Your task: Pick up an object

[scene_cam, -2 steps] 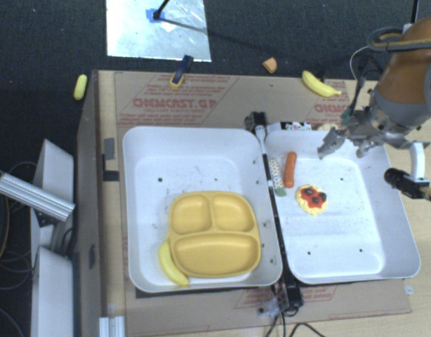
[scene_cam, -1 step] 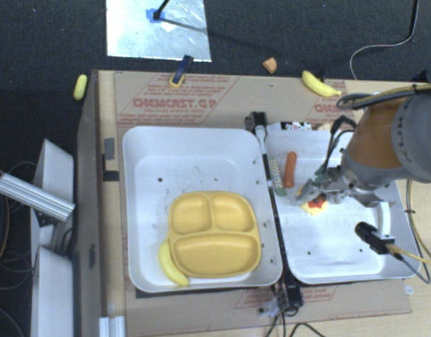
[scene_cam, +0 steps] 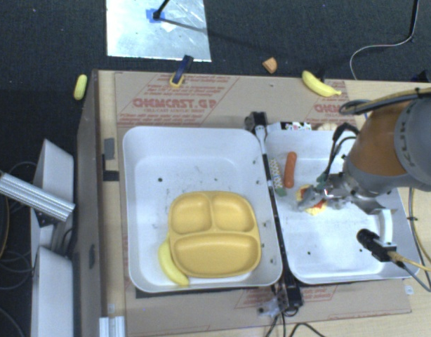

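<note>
While claw [scene_cam: 308, 196] state unclear: two bins, one tray [scene_cam: 214, 232], one hotdog [scene_cam: 290, 169].

Red "CHEMCAST GP" print on brown board [scene_cam: 175, 102] behind the bins

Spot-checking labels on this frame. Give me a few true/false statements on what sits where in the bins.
1. The yellow tray lies in the left bin. True.
2. A banana lies against the tray's lower left edge. True.
3. The hot dog lies in the left bin. False: it lies in the right bin, near its upper left.
4. The hand is over the left bin. False: it is low over the right bin, at a small yellow and red thing.
5. A second banana lies outside the bins, on the bench above the right bin. True.
6. The tray has a single compartment. False: it has three, two small above one large.
</note>
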`<move>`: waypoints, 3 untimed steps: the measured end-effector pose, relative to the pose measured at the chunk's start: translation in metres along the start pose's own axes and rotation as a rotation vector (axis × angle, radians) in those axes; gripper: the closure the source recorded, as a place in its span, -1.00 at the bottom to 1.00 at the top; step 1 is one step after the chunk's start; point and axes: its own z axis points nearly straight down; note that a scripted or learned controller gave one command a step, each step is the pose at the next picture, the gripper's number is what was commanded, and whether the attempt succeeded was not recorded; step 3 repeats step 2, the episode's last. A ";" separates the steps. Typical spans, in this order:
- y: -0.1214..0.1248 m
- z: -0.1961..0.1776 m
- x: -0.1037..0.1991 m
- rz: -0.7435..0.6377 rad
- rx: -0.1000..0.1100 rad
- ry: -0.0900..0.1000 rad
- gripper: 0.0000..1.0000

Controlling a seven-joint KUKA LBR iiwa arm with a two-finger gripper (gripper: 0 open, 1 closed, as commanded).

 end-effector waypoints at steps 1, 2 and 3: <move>0.008 0.000 0.014 -0.002 -0.002 0.000 -1.00; 0.010 -0.012 0.013 -0.003 -0.007 0.000 1.00; 0.010 -0.012 0.013 -0.003 -0.007 0.000 1.00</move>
